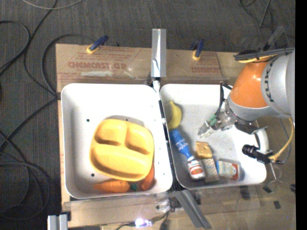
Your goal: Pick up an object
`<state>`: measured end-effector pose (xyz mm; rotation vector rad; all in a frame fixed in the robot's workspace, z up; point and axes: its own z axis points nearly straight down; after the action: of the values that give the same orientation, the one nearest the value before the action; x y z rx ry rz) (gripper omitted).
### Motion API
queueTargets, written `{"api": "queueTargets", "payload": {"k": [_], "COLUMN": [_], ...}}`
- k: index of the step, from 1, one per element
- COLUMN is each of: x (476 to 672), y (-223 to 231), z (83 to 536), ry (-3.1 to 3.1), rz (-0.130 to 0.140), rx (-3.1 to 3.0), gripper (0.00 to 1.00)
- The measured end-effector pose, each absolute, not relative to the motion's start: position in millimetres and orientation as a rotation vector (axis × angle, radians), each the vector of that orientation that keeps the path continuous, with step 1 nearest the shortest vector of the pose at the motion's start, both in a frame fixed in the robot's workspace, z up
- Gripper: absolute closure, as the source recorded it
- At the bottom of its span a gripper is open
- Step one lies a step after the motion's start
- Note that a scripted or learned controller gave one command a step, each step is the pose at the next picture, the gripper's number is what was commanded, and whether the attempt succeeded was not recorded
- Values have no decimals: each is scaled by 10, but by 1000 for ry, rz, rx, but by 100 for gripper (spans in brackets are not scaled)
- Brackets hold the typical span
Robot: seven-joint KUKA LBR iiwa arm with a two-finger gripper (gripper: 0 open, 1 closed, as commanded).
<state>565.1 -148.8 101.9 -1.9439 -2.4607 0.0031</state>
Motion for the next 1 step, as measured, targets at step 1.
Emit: {"api": "queueTargets", "payload": {"k": [1], "x": [5650], "y": [-1488], "z": [1019], "ry": [-2461], "rz": [3], "rx": [-1944], "gripper": [0]}}
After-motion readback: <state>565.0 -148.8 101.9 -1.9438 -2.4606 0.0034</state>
